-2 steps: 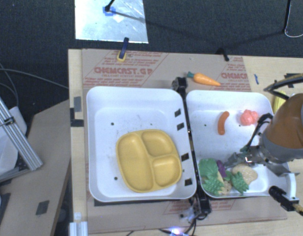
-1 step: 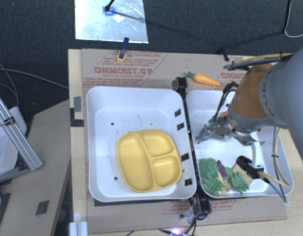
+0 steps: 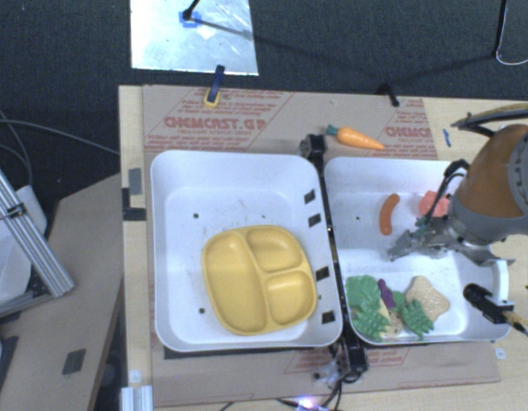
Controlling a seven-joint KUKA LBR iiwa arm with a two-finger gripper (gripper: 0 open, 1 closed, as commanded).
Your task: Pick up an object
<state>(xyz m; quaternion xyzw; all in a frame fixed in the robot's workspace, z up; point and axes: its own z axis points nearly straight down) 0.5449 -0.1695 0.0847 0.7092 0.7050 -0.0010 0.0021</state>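
The gripper [image 3: 406, 245] is seen low inside the right-hand bin [image 3: 358, 187], reached in from the right by the grey arm [image 3: 495, 191] with its orange band. Whether anything is clasped there cannot be told, since the tip is small and dark against the white floor of the bin. Nothing is seen lifted.

Just up and to the left of the gripper, an orange sausage-shaped piece [image 3: 387, 214] is laid on the bin floor, apart from the tip. To the upper right of the gripper, a pink-red object [image 3: 432, 202] is partly hidden by the wrist. Below the gripper, along the bin's near wall, a cluster is found: green leafy toys [image 3: 363, 296], a small purple piece [image 3: 385, 292] among them, and a tan bread-like slice [image 3: 428, 294] just beside them (all close together, some touching).

Well to the left of the gripper, a yellow divided plate [image 3: 257, 277] is set in the left-hand bin [image 3: 174, 229]. Above the gripper, outside both bins, a toy carrot [image 3: 356, 138] is laid on the board.
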